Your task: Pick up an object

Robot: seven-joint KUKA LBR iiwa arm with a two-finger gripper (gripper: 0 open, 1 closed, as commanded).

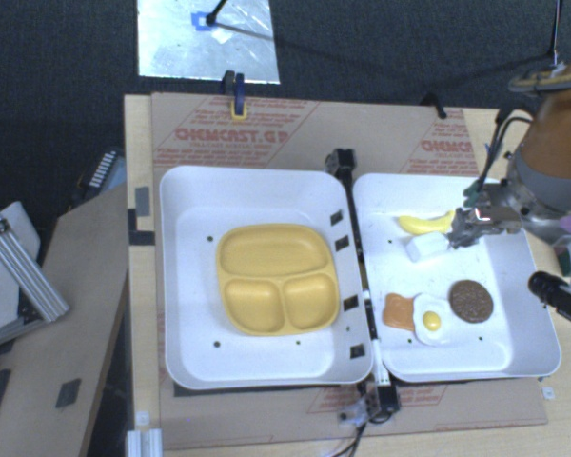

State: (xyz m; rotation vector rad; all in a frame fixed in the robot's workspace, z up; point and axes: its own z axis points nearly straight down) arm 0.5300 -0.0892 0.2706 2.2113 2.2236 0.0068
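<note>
From the camera above, two white bins sit side by side on the worktop (pixel 266 122). The left bin (pixel 186 255) has a yellow tray (pixel 271 279) with three parts in it. The right bin (pixel 523 350) has the toy food.

The banana (pixel 423 224) lies in the far part of the right bin. A small white block (pixel 424 247) touches it on the near side. Closer to us are a brown patty (pixel 471 301), a fried egg (pixel 430 320) and an orange piece (pixel 398 311). The egg and the orange piece touch each other. The patty sits just beside the egg.

The banana looks like the thing to pick, because the gripper (pixel 468 225) is right at its right end. It is probably a light plastic toy, hard and smooth, so it could slip or roll away. A good spot to grab it would be across the thick middle, not the thin tip. The white block so close by could get in the way.

The arm (pixel 557 150) comes in from the right and bends down over the far right of the bin. The gripper hangs low, near the bin floor. Whether it is spread apart or pressed together is too dark and small to tell. I cannot see the banana between its parts, so it is not held as far as the picture shows.
</note>
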